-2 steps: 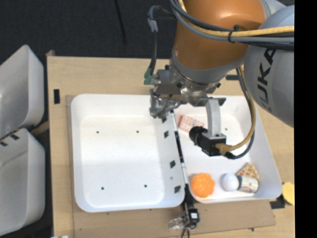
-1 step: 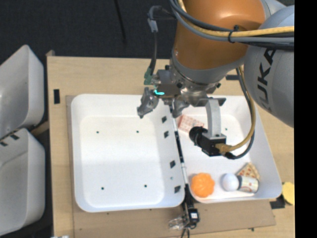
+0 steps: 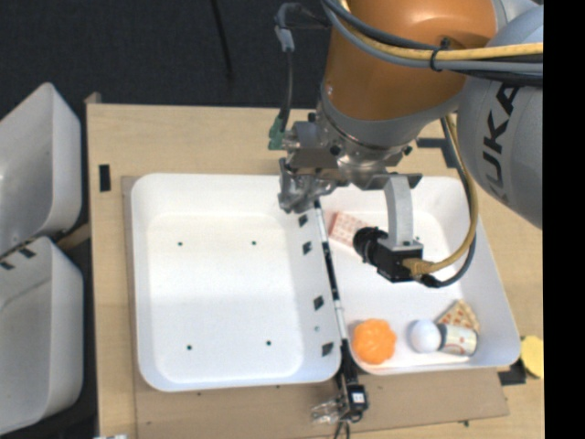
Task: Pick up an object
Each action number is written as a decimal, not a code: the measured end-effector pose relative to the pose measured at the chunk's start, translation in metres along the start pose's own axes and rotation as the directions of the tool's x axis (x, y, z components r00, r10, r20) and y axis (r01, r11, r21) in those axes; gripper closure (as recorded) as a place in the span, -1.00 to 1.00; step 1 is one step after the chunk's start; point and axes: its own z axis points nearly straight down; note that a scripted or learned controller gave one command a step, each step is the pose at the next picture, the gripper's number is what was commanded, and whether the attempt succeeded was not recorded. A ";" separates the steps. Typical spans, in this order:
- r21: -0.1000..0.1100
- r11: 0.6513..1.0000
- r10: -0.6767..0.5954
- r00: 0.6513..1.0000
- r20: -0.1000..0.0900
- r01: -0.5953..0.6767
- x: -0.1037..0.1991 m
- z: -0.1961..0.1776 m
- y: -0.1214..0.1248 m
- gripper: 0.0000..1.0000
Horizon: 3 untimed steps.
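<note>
Pink-and-white packet point(image 3: 343, 229): lay flat in the upper left part of the right-hand bin point(image 3: 439, 204), just right of the seam where the two bins met, not lifted. Found the claw point(image 3: 294, 198) low over that seam in the upper middle of the frame, just up and left of the packet and seemingly apart from it. Could not tell whether wide or narrow, being dark and crowded under the wrist; saw nothing held. Judged the task not yet done: claw near one candidate at best, with grasp and lift both left. Noted other candidates along the lower edge of the same bin, well apart from the claw: an orange ball point(image 3: 374, 339), just right of it a white ball point(image 3: 423, 335), then a pale cup point(image 3: 460, 341) on its side, touching the white ball, with a patterned wedge point(image 3: 457, 315) just above. Saw the left-hand bin point(image 3: 219, 291) with only a few dark dots on its floor, and a yellow thing point(image 3: 532, 355) on the tabletop point(image 3: 110, 135) outside the bins at lower right. Judged the raised rims at the seam the likeliest hindrance, standing close beside the packet, itself thin and flat and probably hard to catch.
</note>
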 end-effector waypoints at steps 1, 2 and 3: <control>-0.008 1.000 0.001 1.000 -0.004 -0.001 0.074 -0.067 0.020 1.00; 0.001 1.000 0.005 1.000 0.000 -0.005 0.082 -0.046 0.024 1.00; 0.003 1.000 0.005 1.000 0.000 -0.005 0.082 -0.049 0.001 1.00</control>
